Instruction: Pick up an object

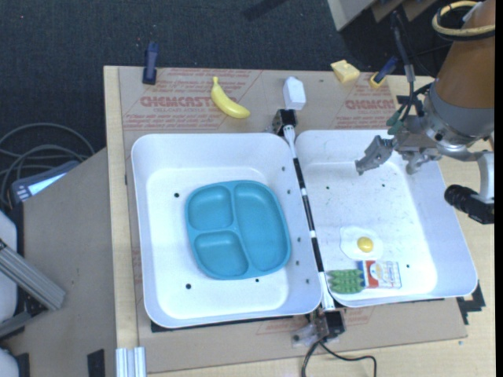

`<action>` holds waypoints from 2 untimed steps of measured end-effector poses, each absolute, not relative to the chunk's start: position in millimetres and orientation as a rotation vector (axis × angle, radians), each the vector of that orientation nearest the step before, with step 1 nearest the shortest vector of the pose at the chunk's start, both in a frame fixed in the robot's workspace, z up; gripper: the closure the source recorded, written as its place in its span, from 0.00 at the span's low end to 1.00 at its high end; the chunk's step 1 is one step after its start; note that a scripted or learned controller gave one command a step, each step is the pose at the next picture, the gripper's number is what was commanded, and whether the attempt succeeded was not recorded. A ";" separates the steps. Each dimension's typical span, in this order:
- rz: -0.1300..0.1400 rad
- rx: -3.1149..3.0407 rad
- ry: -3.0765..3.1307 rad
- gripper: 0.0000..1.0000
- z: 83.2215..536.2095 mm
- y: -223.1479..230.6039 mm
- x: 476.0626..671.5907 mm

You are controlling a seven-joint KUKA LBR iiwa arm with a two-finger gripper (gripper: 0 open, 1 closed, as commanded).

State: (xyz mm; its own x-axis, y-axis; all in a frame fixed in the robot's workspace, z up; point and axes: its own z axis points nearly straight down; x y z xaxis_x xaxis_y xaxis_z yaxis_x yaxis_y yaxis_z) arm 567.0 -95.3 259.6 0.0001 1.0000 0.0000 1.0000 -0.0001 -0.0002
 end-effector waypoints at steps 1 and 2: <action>0.002 -2.221 -2.219 0.00 128.8 -108.0 530.0; 0.001 -2.222 -2.219 0.00 84.1 -113.4 478.5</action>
